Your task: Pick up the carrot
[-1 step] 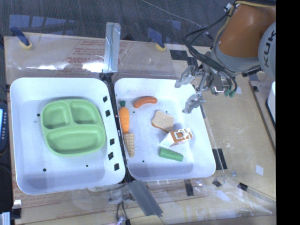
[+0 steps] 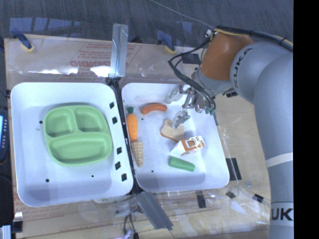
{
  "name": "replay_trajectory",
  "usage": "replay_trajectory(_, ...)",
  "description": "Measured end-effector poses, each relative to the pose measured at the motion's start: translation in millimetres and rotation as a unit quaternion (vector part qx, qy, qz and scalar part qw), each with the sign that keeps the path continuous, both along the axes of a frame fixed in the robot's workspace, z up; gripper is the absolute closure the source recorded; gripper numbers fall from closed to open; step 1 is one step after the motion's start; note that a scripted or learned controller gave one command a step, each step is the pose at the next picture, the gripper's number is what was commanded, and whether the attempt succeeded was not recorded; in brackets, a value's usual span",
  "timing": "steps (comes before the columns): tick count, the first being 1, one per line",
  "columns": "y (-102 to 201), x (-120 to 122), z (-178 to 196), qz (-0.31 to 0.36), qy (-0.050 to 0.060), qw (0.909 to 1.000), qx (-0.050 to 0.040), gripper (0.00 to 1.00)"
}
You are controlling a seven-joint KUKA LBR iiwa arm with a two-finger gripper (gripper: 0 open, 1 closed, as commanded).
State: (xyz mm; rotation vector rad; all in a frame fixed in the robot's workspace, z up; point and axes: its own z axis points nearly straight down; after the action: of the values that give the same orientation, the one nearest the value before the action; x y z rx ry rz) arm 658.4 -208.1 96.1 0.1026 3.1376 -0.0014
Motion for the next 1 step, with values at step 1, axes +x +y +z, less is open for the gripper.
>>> replay_trajectory(1, 1.8, 3.0, 14.1, 0.004, -0.003, 1.0000, -0.0014, 1.00)
